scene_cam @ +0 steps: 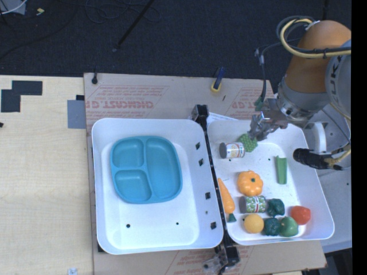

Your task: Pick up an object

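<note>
My gripper [259, 132] hangs over the back of the right bin [321, 208], reaching in from the right. Directly at its tip is a small knobbly green piece [248, 142], touching or nearly touching it; I cannot make out whether it is gripped. A small tin [232, 150] lies on its side just left of that piece. Nearer the front are an orange pumpkin [250, 183], a green stick [281, 169] and a carrot [226, 195] along the bin's left wall.
The right bin's front holds a second tin [253, 204], a yellow lemon [253, 224], dark green vegetables [275, 207], a green apple [289, 227] and a red tomato [300, 214]. The left bin [109, 222] holds a blue divided plate [145, 169].
</note>
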Controlling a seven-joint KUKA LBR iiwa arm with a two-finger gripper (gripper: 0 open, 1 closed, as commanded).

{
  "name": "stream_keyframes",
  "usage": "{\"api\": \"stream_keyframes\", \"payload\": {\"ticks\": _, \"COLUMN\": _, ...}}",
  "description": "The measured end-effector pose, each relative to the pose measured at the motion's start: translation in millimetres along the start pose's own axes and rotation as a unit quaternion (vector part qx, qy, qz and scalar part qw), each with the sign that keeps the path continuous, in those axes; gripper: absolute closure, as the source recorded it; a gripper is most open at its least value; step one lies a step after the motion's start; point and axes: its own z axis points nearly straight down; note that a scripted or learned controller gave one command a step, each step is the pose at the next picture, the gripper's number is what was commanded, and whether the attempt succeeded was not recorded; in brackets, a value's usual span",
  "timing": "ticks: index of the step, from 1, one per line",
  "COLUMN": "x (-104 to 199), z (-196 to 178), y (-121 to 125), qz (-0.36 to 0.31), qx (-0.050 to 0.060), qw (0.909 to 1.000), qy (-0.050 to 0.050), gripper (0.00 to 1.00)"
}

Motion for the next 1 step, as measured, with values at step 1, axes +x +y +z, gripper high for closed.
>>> {"api": "stream_keyframes", "payload": {"ticks": 1, "x": 43.7, "z": -7.2, "y": -30.2, "qz": 0.000, "qx": 0.001, "qw": 1.0000, "qy": 0.000, "gripper": 1.00}}
